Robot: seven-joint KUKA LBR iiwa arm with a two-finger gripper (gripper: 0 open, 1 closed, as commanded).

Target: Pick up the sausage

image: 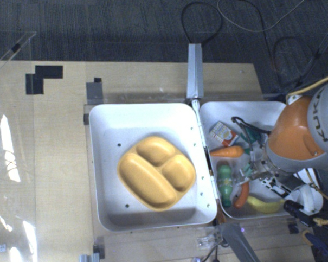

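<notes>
Two white bins side by side on wooden bench (52,176). Left bin (107,130) holding yellow three-compartment tray (156,171), sitting tilted, roughly centre. Right bin (215,112) crowded: small carton (224,131) toward 11 o'clock, carrot (227,151) lying crosswise just below it, green item (225,179) along left wall near 8 o'clock, banana (265,205) at 6 o'clock against front wall, dark-handled tool (248,128) near 12 o'clock. Sausage (242,195), reddish-orange, lying at a slant at about 7 o'clock in right bin, between green item and banana, lower end near front wall. Arm (294,133) entering from 3 o'clock, orange band over right bin's right half. Gripper (254,170) down inside right bin, near centre, just above upper end of sausage; close to it, contact not resolvable. Finger state: cannot tell, metal parts too cluttered and blurred to read. Nothing visibly held between them. Metal post (195,72) standing at 12 o'clock at seam between bins. Black cables (202,23) looping on dark floor at 12 to 1 o'clock. Black tape marks (41,77) on bench at 10 o'clock.
</notes>
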